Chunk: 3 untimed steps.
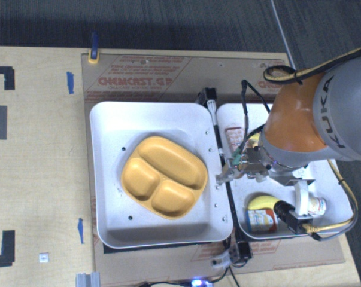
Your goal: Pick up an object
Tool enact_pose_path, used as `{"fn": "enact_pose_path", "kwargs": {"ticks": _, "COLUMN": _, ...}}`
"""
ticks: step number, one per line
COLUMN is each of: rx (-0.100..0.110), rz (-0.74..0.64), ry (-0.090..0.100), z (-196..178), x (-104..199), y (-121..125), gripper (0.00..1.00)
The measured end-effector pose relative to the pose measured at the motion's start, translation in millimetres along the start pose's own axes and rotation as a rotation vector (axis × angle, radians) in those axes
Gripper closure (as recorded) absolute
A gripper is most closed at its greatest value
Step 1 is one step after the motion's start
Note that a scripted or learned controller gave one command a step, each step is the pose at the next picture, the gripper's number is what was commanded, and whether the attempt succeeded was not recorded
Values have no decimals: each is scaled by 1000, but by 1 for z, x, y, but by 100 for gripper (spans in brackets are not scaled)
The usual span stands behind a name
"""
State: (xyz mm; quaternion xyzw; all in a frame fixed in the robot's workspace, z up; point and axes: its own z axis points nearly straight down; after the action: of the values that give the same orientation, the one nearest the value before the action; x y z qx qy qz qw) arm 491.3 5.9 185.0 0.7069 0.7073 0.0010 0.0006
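Camera view: wooden bench (pixel 30 178) bears two white bins (pixel 108 220).

bright even overhead light, sharp pic, soft shadows, slight glare on white bin (pixel 108 160).

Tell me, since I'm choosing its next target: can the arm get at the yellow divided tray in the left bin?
Probably yes. The yellow divided tray lies alone and uncovered in the left bin, nothing over it; the gripper hangs near the wall between the bins.
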Motion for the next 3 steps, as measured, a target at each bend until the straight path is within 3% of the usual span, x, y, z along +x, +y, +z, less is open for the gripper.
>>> {"fn": "enact_pose_path", "kwargs": {"ticks": 3, "rx": 0, "rz": 0, "ry": 0, "z": 0, "x": 0, "y": 0, "gripper": 0}}
